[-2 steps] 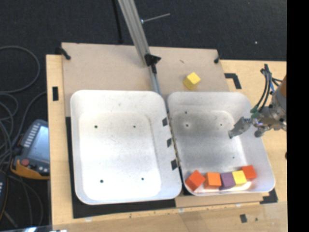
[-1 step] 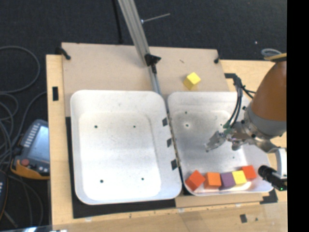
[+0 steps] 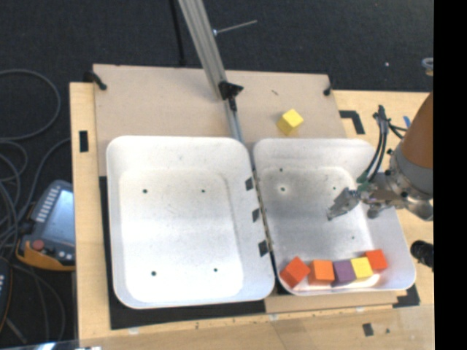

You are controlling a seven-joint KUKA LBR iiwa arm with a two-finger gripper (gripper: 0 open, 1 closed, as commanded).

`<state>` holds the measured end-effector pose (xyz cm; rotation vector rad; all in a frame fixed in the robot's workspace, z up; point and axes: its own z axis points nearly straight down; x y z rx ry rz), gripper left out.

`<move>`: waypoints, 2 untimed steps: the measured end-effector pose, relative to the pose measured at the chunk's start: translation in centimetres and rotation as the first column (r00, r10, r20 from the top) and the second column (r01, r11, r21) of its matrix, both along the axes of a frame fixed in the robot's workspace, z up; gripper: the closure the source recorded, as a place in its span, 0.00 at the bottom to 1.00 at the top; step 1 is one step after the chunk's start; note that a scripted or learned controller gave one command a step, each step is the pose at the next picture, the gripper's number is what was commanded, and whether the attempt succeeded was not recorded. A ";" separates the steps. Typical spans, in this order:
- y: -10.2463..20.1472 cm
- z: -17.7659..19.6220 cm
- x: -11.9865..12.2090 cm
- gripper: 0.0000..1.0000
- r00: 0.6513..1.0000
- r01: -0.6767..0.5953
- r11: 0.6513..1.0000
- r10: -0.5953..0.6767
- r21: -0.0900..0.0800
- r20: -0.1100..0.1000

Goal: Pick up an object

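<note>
We see two white bins: the left bin (image 3: 182, 217) and the right bin (image 3: 321, 168). Our gripper (image 3: 341, 204) hangs over the right one; its grip we cannot tell. Five blocks (image 3: 334, 270) line its near wall. A yellow block (image 3: 290, 120) lies on the bench.

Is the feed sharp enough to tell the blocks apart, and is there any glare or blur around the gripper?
Camera view: soft overall but even lighting; the row of blocks reads clearly by colour. The right bin shows grey smudging, not glare. The gripper is slightly blurred, so its fingers are hard to resolve.
</note>
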<state>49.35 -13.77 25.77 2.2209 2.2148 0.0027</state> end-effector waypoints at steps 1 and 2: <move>8.5 -2.7 0.5 0.00 1.000 -0.012 1.000 0.012 0.004 -0.004; 18.4 -6.3 -0.1 0.00 1.000 -0.011 1.000 0.011 0.005 -0.009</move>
